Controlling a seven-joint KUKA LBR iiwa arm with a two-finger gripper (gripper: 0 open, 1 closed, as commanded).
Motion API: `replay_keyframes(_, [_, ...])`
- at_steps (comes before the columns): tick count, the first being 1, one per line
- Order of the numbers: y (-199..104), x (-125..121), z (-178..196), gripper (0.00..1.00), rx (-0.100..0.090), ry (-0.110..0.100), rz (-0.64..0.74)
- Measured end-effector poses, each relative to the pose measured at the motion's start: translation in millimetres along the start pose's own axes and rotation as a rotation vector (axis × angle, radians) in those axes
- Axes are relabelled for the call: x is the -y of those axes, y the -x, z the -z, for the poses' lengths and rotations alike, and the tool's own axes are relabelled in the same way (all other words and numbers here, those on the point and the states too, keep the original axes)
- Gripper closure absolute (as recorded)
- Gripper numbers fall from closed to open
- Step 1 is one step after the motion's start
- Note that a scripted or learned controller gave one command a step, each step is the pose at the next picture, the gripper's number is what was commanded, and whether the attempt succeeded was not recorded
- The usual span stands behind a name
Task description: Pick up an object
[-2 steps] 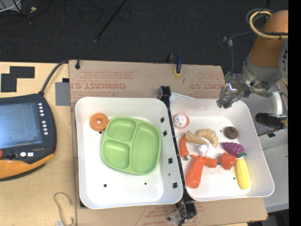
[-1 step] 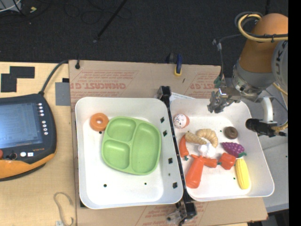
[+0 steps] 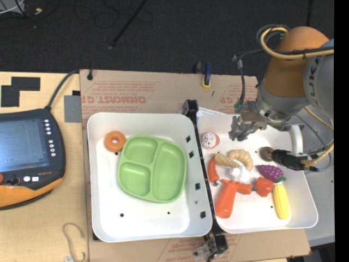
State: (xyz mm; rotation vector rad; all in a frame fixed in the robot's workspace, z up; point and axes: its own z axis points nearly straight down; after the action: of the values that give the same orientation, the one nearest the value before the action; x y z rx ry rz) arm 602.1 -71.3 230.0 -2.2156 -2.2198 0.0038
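Can't tell the gripper [image 3: 240, 130] state, it's too dark up by the right bin's [image 3: 308, 214] far edge. Toy food clusters mid-bin; left bin [image 3: 103, 212] holds a green tray [image 3: 152, 168] and donut [image 3: 114, 141].

Green divided plate [image 3: 152, 169], orange doughnut [image 3: 114, 141], purple grapes [image 3: 270, 171], yellow corn [image 3: 280, 200], orange carrot [image 3: 226, 198], white bins [image 3: 103, 201]

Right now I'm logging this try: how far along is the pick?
Nothing looks picked yet. The hand hangs above the far part of the right bin, with no object seen between its fingers. The croissant, carrot, corn and grapes lie in that bin. Left: descend, grasp one, lift.
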Motion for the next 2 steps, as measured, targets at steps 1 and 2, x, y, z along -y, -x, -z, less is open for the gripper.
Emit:
replay_keyframes(1, [-43.9,9.9,-8.6,1.0,0.0,0.0,0.001])
replay_keyframes(2, [-87.9,33.2,-11.9,1.0,0.0,-0.001,0.001])
